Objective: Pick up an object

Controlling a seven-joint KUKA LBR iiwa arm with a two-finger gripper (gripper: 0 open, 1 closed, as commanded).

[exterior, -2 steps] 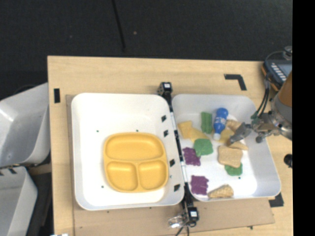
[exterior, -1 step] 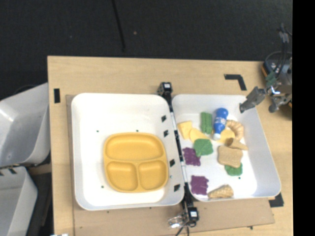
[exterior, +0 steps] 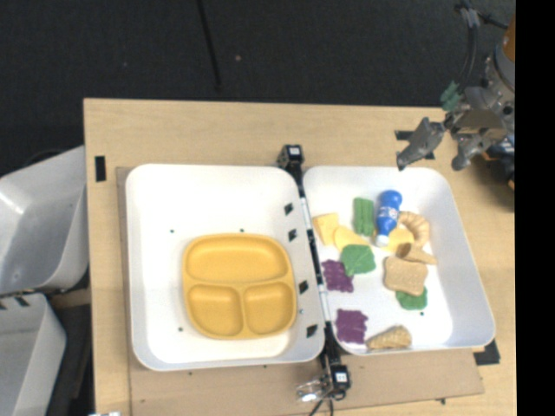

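Observation:
My gripper (exterior: 440,152) hangs above the bench just beyond the far edge of the right bin (exterior: 464,315), with its two grey fingers spread open and nothing between them. Several small toy foods lie in that bin below and to the left of it. Among them are a blue bottle (exterior: 389,206), a green pickle (exterior: 364,217), a yellow cheese wedge (exterior: 327,228), a croissant (exterior: 415,225), a green leaf (exterior: 357,259), a bread slice (exterior: 405,276), purple grapes (exterior: 336,276), another purple piece (exterior: 351,324) and a tan cone (exterior: 389,339).
The left bin (exterior: 147,232) holds a yellow divided plate (exterior: 238,285). A black-clipped ridge (exterior: 305,232) where the bins' walls meet separates them. The wooden bench (exterior: 191,128) runs around both bins. A white object (exterior: 39,224) stands off the bench at the left.

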